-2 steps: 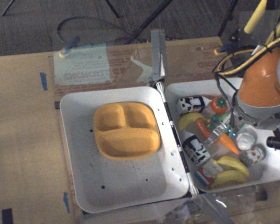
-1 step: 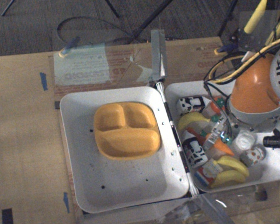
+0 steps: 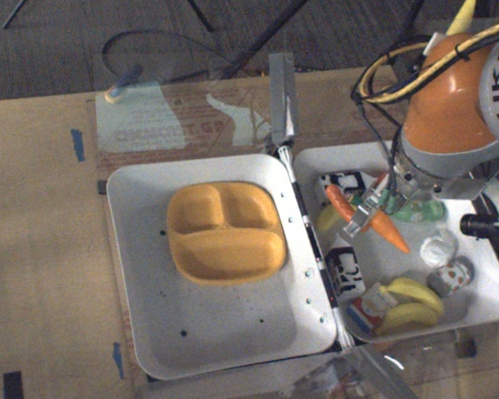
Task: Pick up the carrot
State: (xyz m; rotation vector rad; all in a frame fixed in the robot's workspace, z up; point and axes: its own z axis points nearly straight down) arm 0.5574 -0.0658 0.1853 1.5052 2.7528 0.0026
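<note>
Here we see the gripper [image 3: 377,204] directly over the carrot [image 3: 387,231], which slants toward the right bin [image 3: 494,300]'s near corner; whether it grips, we cannot tell.

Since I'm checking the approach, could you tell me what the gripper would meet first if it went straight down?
Probably the carrot: the gripper points at its middle, in the right bin, though height is unclear.

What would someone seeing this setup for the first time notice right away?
Probably the yellow divided tray sitting alone in the left bin. Next, the arm's big orange band looming over the crowded right bin, where the gripper sits right at an orange carrot, with bananas nearer the front.
</note>
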